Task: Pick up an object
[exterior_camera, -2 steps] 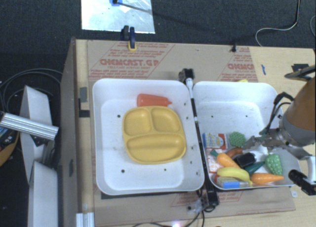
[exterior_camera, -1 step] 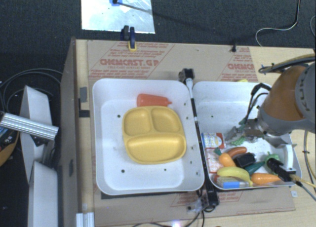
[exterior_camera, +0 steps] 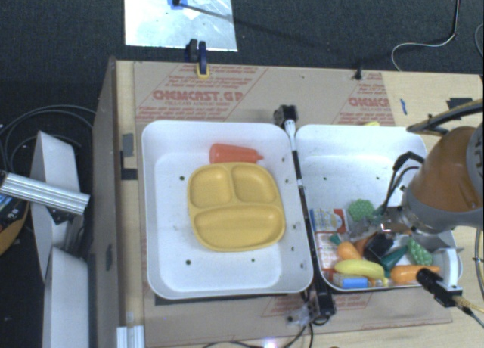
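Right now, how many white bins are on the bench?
2. The left bin holds a yellow divided plate and an orange carrot. The right bin holds a pile of toy food near its front, where the arm reaches in.

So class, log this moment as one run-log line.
gripper: low over right bin toys | banana: lying there | yellow tray: left bin

Dark carpet floor (exterior_camera: 60,29); shiny foil sheet (exterior_camera: 180,4) on it; cardboard-topped bench (exterior_camera: 249,89); cables (exterior_camera: 23,142) left.
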